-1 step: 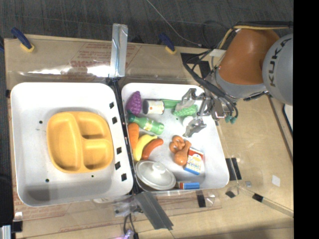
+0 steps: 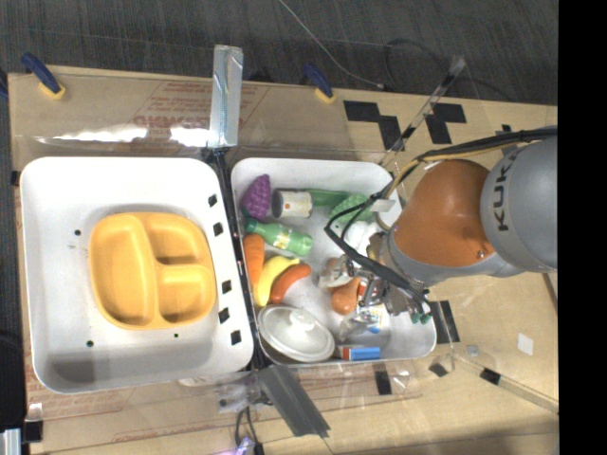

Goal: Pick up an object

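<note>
The gripper (image 2: pixel 365 297) hung low over the right bin (image 2: pixel 313 173), directly above a small orange toy (image 2: pixel 343 299) near the bin's right wall. Whether its claw was open or closed could not be told under cables and wrist

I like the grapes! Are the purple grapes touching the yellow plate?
Apart. The camera view shows the purple grapes in the right bin and the yellow plate in the left bin.
</note>
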`<state>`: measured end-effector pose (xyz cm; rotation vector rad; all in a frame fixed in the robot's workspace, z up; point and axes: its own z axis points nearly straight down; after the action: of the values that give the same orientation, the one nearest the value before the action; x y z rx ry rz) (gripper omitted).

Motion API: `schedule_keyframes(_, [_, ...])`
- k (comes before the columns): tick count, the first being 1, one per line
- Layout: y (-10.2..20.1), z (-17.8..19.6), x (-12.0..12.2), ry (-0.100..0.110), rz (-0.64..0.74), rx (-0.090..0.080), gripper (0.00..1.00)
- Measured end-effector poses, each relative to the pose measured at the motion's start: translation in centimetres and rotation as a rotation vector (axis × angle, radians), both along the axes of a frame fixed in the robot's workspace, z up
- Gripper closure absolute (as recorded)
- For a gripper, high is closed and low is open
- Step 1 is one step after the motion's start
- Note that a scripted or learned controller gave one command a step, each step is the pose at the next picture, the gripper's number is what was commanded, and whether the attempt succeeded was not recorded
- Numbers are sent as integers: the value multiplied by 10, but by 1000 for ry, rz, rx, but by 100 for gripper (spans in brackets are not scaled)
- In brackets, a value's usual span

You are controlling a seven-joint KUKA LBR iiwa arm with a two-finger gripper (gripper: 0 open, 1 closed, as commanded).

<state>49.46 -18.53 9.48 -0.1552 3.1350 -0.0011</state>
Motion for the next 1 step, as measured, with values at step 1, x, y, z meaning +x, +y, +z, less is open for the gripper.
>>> schedule_keyframes(1, [2, 11, 2, -3, 9, 0, 100])
